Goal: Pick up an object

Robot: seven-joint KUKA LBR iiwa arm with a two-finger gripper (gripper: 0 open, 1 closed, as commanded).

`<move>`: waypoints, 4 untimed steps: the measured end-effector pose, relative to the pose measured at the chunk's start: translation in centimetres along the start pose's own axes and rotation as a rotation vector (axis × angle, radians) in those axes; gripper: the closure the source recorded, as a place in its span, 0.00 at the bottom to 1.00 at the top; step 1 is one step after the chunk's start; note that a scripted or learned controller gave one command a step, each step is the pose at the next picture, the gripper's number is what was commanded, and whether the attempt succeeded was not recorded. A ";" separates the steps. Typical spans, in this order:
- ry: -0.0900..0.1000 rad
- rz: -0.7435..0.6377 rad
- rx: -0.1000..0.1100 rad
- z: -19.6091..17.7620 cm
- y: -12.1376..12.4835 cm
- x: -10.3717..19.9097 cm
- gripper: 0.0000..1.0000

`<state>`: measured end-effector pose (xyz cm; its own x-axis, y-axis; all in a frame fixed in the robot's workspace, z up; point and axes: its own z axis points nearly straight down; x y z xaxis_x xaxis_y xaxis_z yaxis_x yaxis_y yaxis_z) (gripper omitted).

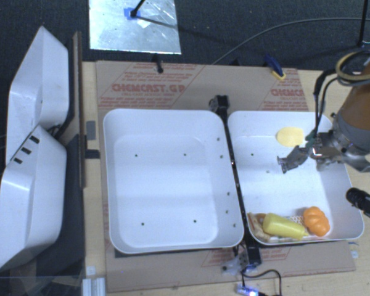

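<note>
Pale yellow disc (290, 136): lies flat on the floor of the right bin (259, 184), just up and to the right of the fingertips, apart from them.
Yellow bottle-shaped object (283, 226): on its side along the right bin's near wall, well below the fingers.
Orange object (317, 221): touching the yellow one's right end, below and to the right of the fingers (lumpy, perhaps a toy fruit).
Flat tan piece (257, 222): under the yellow object's left end, in the near left corner of that bin.
Gripper (287, 163): points leftward and slightly down over the right bin's middle; the two fingers stand a little spread, with nothing between them.
Arm (357, 116): enters from the right, orange band above the grey wrist, wrist bent so that the gripper lies nearly level over the bin.
Left bin (166, 177): well to the left of the fingers, beyond the black divider (231, 165).
Writing: the cardboard sheet (148, 85) under the bins bears red print reading about "CHEMCAST", repeated near the far right corner; the rest is too small to read.
</note>
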<state>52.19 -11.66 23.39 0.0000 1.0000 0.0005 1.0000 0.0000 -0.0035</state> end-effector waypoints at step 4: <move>0.000 0.000 0.001 14.5 -1.2 -0.8 0.00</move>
<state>50.95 -12.44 8.93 0.0003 1.0000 0.0009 1.0000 -0.0003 -0.0046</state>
